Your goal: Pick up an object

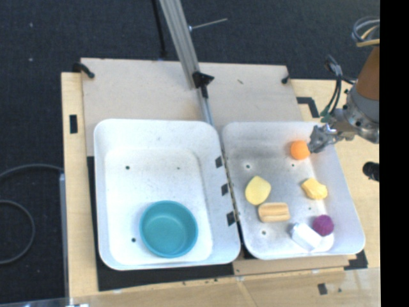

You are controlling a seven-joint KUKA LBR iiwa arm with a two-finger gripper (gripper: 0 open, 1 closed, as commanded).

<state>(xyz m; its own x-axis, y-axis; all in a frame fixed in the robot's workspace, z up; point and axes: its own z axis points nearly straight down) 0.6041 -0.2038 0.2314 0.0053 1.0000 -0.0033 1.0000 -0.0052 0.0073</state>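
Two shallow white bins sit side by side on the bench, listed here from the near edge to the far one.

Left white bin (pixel 115 139): one round teal plastic bowl (pixel 169 228) at about 6 o'clock of its floor, near the front rim.

Right white bin (pixel 255 139), nearest items first: a white rectangular block (pixel 306 236) at 5 o'clock, touching a small purple ball (pixel 323 224) just behind it; a tan rounded block (pixel 273 212) at 6 o'clock; a pale yellow rounded lump (pixel 257 190) near the centre, just beside the tan block; a small yellow chunky piece (pixel 314 188) at 3 o'clock; an orange ball (pixel 299 149) at 1 o'clock, farthest back.

Arm: the two-finger gripper (pixel 317 139) hangs at the bin's 2 o'clock rim, just beside the orange ball on its right, perhaps touching it; contact is too small to confirm.

Jaws: whether they stand apart or together cannot be told at this scale. Nothing is seen between them.

Step in hand, as a judgement: approach to a grasp, with the orange ball as the likely target, being the closest thing. No object is lifted yet. Next move calls for centring over the ball toward 9 o'clock, descending, and closing squarely, since a round ball near the sloped wall may roll away.
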